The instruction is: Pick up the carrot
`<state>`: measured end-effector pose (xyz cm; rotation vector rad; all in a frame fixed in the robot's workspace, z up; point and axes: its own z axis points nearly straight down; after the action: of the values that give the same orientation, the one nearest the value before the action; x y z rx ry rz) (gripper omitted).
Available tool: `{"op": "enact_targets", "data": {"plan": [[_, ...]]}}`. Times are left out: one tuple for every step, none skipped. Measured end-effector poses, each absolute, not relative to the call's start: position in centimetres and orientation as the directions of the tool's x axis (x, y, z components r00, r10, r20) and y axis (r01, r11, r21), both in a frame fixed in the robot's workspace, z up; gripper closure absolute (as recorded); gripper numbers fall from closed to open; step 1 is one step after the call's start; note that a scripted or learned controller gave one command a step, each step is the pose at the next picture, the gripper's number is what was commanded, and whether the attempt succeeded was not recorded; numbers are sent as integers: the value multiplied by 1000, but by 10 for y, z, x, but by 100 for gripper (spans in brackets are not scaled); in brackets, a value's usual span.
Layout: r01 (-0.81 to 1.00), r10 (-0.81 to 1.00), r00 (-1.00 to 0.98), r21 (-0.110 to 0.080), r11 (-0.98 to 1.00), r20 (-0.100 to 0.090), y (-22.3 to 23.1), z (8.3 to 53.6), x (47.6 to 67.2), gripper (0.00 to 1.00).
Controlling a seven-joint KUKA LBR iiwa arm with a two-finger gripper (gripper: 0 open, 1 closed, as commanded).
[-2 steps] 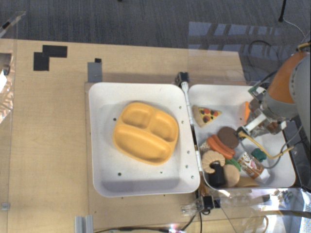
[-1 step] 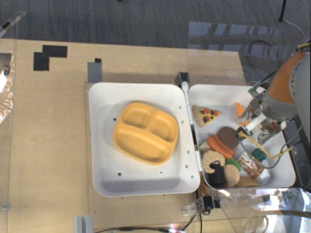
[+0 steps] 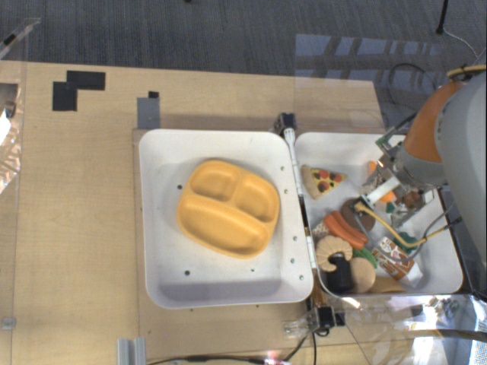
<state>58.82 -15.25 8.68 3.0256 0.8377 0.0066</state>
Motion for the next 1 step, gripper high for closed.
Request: {"op": "enact_targets", "data": {"plan": [[520,520,854,6,-854,12,-151,100,592,100]]}}
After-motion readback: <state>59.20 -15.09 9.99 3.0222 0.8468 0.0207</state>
